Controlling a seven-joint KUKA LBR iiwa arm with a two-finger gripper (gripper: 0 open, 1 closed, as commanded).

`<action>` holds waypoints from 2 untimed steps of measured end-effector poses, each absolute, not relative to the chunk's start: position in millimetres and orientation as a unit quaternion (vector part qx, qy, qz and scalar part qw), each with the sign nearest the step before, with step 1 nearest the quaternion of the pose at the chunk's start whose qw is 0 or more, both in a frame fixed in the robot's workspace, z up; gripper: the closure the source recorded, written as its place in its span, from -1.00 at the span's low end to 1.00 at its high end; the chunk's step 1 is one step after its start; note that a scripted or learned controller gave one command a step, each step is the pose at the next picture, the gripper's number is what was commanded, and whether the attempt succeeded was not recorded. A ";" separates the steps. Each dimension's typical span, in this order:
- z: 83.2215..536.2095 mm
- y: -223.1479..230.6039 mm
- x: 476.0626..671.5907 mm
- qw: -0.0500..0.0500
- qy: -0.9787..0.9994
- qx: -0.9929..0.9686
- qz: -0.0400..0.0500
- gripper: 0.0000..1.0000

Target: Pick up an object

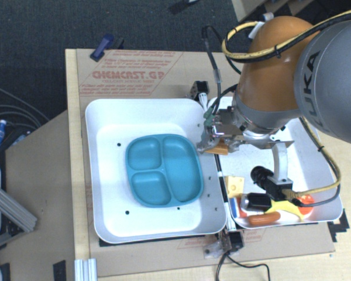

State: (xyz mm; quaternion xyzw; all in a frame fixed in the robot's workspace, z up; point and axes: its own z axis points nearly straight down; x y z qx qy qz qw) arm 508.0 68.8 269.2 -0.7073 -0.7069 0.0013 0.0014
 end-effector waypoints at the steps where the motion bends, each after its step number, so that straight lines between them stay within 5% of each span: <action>1: 256.2 22.2 528.7 0.000 -0.707 -0.708 0.000 1.00; 2: 262.4 86.9 478.6 0.002 -0.707 -0.707 0.001 1.00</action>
